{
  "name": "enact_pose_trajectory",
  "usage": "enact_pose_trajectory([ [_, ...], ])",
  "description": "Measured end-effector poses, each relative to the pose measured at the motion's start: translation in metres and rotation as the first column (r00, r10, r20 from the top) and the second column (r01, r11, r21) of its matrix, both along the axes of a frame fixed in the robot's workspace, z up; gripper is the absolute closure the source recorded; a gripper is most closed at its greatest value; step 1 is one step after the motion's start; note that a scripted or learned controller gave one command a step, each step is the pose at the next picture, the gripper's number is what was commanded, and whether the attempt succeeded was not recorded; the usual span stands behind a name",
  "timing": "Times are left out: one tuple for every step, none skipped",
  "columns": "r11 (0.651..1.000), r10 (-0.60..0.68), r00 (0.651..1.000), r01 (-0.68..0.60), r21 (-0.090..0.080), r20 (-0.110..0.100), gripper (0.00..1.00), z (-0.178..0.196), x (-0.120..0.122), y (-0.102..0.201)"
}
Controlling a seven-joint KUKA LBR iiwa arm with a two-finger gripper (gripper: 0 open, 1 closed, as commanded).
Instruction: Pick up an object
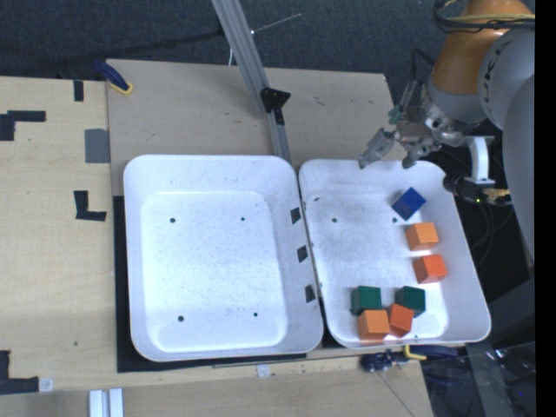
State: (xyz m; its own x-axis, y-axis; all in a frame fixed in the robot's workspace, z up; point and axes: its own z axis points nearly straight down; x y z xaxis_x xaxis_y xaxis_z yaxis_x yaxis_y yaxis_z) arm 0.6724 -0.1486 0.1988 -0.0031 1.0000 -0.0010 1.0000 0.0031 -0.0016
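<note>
Nothing is picked up yet. My gripper hangs at the far rim of the right bin, its fingers spread apart with nothing between them. The whole of the job is still ahead of me: choose a block, come down over it, close, lift.

Taking the right bin as my landmark, everything I might grasp lies inside it. The blue block sits nearest my fingers, just inward from the far rim and turned cornerwise. Below it along the bin's right side are two orange blocks, one after the other and a little apart. Down by the near rim is a tight cluster — two green blocks and two more orange ones, some touching. I judge the blue block the easiest target, since it stands alone and close.

The right bin's floor is white, faintly speckled, shallow-walled. The left bin lies pressed against its left wall. Both rest on a pale wooden bench marked with dark tape pieces. A grey metal bar runs slantwise from beyond the far rim — it ends at a black clamp between the two bins.
</note>
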Motion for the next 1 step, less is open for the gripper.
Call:
enact_pose_trajectory([
  [1.0,-0.001,1.0,0.001,-0.001,0.0,0.0,0.0,-0.0001,-0.0003],
])
